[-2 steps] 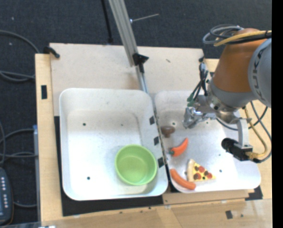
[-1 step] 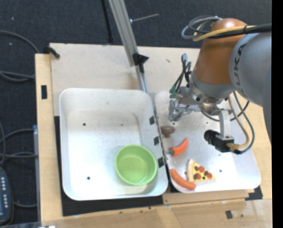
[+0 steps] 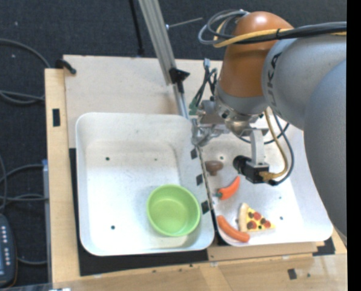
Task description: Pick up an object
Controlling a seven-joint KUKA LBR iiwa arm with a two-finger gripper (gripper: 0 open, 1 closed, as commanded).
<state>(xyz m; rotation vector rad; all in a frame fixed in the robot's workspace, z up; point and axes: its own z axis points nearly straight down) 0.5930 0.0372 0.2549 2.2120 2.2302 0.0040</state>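
Observation:
My gripper (image 3: 200, 139) hangs under the orange wrist band, over the left edge of the right bin (image 3: 301, 199), close to the divider between the two bins. Just below it lies a small brown object (image 3: 214, 167). Further toward the front are an orange carrot-like toy with a green tip (image 3: 229, 188), a pizza slice toy (image 3: 253, 219) and an orange sausage (image 3: 232, 230). A green bowl (image 3: 173, 210) sits upright in the front right corner of the left bin (image 3: 108, 162). Nothing is seen held by the gripper.
A slanted metal post (image 3: 159, 35) rises from behind the bins, ending close to the gripper. A black connector with cables (image 3: 251, 169) hangs off the wrist above the right bin. The bulky grey arm (image 3: 314, 90) covers the back right.

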